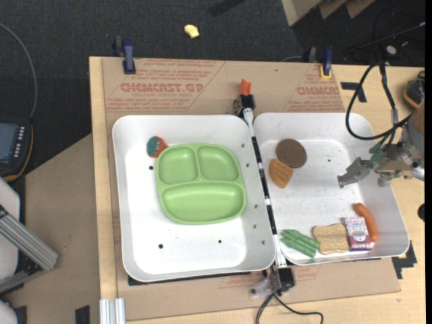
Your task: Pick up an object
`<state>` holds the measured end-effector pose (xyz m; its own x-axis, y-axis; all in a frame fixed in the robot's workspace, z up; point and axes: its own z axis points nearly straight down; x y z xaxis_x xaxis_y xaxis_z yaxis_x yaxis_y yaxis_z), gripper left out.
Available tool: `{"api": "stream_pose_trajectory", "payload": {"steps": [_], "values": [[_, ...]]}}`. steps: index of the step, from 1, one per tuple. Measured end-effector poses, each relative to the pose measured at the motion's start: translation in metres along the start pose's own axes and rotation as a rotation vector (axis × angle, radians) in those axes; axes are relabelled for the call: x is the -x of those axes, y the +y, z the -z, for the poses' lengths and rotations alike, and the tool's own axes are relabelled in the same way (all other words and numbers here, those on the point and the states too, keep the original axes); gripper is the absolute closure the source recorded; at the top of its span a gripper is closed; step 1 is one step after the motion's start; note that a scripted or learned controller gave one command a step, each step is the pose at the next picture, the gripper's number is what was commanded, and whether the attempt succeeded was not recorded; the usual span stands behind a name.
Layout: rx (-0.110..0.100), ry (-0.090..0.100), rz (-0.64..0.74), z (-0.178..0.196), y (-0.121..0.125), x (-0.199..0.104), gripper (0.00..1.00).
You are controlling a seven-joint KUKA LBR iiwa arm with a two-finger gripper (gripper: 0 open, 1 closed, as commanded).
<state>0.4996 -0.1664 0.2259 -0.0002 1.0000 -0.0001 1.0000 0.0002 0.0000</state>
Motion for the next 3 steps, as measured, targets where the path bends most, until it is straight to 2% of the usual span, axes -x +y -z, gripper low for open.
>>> {"api": "stream_pose_trajectory", "payload": {"steps": [1,2,3], "values": [[0.001,-0.002,-0.002,-0.120,0.052,0.056,0.00],[0.012,-0.005,0.004,-0.047,0.125,0.054,0.00],[-0.002,0.003,0.006,-0.145,0.140,-0.020,0.00]]}}
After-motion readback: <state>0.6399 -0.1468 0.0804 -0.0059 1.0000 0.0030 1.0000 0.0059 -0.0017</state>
